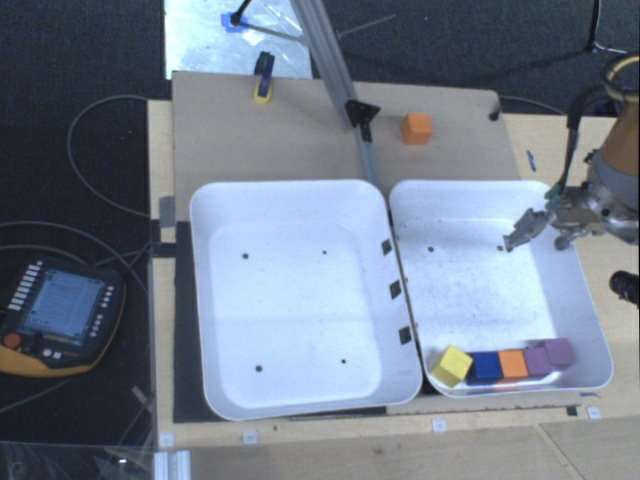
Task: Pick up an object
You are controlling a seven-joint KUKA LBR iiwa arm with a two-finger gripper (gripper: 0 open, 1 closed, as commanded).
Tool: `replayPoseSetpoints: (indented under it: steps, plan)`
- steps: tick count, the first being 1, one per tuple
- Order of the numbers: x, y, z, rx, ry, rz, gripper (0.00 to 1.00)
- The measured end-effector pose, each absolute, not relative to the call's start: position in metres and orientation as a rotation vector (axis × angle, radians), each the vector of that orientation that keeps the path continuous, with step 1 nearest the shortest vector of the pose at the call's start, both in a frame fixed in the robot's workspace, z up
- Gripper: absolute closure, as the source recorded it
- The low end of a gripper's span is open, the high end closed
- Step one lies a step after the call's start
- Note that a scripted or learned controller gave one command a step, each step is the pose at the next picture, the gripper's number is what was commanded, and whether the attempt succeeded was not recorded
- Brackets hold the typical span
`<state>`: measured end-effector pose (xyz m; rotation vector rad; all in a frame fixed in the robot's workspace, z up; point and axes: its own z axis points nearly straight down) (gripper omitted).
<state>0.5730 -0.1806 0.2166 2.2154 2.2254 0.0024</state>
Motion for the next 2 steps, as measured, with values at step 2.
replayPoseSetpoints:
  steps: [2]
  plan:
    - [0.576,-0.103,0.088,2.212,2.239,0.001,0.0]
